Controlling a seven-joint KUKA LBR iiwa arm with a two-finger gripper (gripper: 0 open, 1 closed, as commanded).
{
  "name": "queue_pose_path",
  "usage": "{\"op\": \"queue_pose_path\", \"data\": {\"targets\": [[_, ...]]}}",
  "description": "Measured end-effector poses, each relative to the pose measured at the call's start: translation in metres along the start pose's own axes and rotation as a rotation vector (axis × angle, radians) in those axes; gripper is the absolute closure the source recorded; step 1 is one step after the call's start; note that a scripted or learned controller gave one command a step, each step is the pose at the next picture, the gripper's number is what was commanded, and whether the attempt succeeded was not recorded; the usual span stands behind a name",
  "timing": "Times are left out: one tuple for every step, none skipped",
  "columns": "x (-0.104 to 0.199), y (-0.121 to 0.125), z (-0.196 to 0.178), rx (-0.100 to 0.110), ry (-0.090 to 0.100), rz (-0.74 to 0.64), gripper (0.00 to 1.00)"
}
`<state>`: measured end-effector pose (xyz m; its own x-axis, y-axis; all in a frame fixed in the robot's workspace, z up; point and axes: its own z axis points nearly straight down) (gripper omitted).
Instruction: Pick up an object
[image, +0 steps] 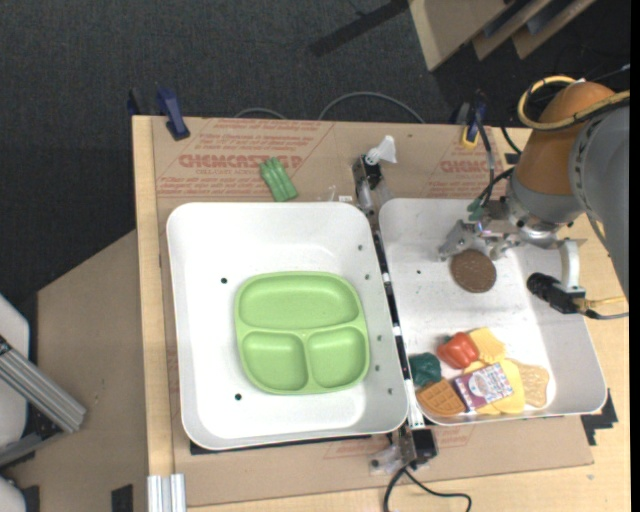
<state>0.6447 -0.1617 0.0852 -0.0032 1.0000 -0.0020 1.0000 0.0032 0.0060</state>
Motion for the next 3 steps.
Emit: {"op": "queue_pose_path", "data": {"targets": [[0.014,-0.047,0.0,0.011,0.004,0.004,0.0],[0.042,-0.01,0.0,0.002,0.001,0.0,0.0],[0.041,-0.01,-0.011,0.001,0.0,0.001,1.0]]}}
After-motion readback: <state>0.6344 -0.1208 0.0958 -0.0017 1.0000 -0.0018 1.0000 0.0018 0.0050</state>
